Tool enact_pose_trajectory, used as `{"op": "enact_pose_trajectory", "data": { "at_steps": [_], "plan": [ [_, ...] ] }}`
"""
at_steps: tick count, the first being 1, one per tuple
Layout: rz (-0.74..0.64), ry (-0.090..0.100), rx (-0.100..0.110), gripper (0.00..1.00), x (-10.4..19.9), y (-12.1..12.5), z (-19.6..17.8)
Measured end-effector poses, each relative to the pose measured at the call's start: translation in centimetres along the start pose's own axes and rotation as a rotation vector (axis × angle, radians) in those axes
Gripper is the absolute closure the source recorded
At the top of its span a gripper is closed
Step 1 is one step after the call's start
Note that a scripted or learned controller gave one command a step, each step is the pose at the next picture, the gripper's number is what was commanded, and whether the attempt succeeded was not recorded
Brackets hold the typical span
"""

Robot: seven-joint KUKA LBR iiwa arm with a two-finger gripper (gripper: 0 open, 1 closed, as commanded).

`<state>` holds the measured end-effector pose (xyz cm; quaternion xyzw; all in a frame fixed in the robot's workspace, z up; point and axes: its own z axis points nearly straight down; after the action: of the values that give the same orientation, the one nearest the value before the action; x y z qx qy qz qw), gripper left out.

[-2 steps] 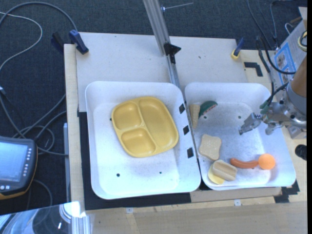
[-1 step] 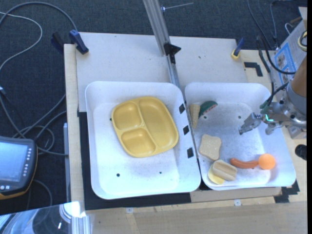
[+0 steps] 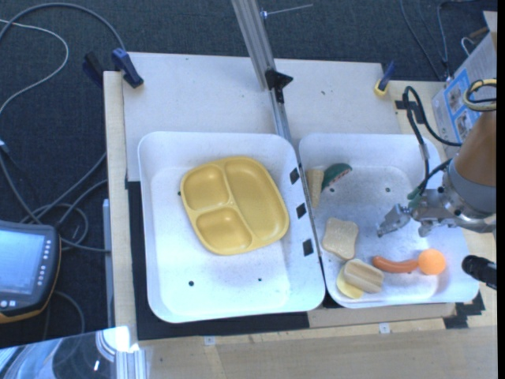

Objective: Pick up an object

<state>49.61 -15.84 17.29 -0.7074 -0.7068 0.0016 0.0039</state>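
Note:
The right bin (image 3: 371, 150) holds several toy foods. A toast slice (image 3: 341, 238) lies near its left wall, with a small bun sandwich (image 3: 361, 277) at the front. An orange carrot-like piece (image 3: 398, 264) with a round orange end (image 3: 432, 262) lies along the front right. A green and red slice (image 3: 337, 173) and a tan wedge (image 3: 315, 185) sit at the back left. My gripper (image 3: 407, 224) hangs over the right half of this bin, just above and behind the carrot piece. Its fingers are spread open with nothing between them.
The left bin (image 3: 170, 290) carries a yellow divided plate (image 3: 233, 204). A metal rail (image 3: 256, 30) slants down to the divider between the bins. Cables and papers (image 3: 465, 101) crowd the right side near the arm (image 3: 477, 172). A screen (image 3: 24, 267) sits at far left.

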Motion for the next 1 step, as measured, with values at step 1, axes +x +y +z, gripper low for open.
{"op": "enact_pose_trajectory", "data": {
  "at_steps": [1],
  "plan": [
    [0.0, 0.0, -0.001, 0.0, -0.84, -0.5, 4.91]
  ]
}}
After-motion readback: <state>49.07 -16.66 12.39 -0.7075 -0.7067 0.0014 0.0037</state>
